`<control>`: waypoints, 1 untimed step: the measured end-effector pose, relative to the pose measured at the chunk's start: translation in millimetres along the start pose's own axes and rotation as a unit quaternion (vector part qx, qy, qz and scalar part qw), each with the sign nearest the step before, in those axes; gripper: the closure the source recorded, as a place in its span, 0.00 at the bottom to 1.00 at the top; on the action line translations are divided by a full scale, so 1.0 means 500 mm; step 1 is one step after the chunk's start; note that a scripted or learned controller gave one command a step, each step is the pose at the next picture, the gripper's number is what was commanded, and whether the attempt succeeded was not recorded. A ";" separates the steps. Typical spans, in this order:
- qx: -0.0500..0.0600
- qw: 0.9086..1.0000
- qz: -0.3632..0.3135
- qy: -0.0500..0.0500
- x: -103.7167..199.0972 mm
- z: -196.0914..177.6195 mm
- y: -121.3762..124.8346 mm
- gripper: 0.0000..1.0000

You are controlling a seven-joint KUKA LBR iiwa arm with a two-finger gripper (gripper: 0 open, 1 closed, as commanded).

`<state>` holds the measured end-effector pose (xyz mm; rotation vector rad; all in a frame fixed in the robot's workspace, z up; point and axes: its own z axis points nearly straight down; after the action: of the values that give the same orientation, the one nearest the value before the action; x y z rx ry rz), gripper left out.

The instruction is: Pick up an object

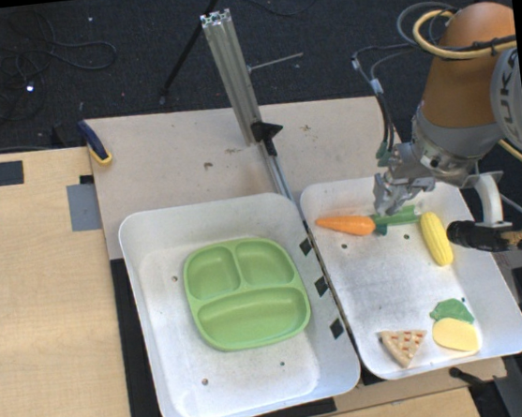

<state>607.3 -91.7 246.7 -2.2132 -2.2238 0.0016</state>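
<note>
An orange toy carrot [344,226] with a green top lies near the back of the right bin [383,282]. My gripper [394,203] hangs right over the carrot's green end, close to it or touching it; I cannot make out any grip. A yellow corn cob [436,238] lies just right of the carrot. A pizza slice [403,346] and a yellow fruit with a green leaf [456,332] rest at the bin's front right.
A green divided plate [246,291] sits in the left bin [154,263]. An upright metal post [233,74] stands behind the bins, with a black clamp at its base. Cables trail from the arm on the right.
</note>
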 end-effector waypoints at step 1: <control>0.001 1.000 0.000 0.000 0.091 0.009 -0.059 1.00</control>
<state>577.6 -46.1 242.5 -2.2129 -2.2224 0.0032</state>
